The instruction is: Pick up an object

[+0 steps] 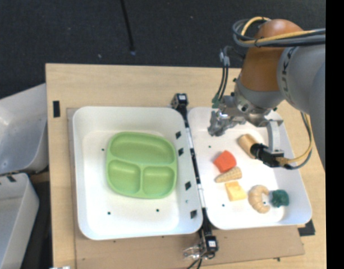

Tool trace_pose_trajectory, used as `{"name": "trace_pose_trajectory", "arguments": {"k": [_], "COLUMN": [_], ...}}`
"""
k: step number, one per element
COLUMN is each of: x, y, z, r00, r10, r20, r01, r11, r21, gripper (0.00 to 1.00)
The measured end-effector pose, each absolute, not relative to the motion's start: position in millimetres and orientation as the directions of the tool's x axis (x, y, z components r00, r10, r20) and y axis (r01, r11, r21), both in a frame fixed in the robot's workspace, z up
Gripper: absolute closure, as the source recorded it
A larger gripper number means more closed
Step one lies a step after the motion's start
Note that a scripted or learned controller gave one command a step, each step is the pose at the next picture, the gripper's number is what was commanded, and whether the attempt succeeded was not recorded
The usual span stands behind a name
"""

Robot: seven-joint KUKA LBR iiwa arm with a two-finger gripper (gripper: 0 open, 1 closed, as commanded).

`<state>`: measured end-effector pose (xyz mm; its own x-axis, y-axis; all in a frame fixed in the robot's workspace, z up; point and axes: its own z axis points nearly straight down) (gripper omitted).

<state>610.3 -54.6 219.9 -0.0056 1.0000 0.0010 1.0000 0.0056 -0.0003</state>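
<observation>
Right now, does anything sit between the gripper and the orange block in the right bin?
Nothing visible does. The gripper is over the right bin's upper left; the orange block lies just below it across bare white floor. The cone lies beyond the block.

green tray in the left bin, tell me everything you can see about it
The green tray is a light green, plastic-looking plate with rounded corners and a raised rim, split into three compartments: one long one at the back and two smaller ones in front. All three look empty. It lies flat, slightly turned, near the middle of the left bin, touching only the bin floor.
</observation>
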Motion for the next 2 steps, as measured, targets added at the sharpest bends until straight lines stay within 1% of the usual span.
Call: {"name": "trace_pose_trajectory", "arguments": {"k": [1,2], "x": [594.0,585.8], "y": [-4.6,47.8], "z": [233.0,225.3], "r00": [-0.007,-0.007], "r10": [1.000,1.000], "r20": [0.002,0.002], "r01": [1.000,1.000], "r11": [0.007,0.007], "r21": [0.000,-0.001], "gripper": [1.00,1.00]}}
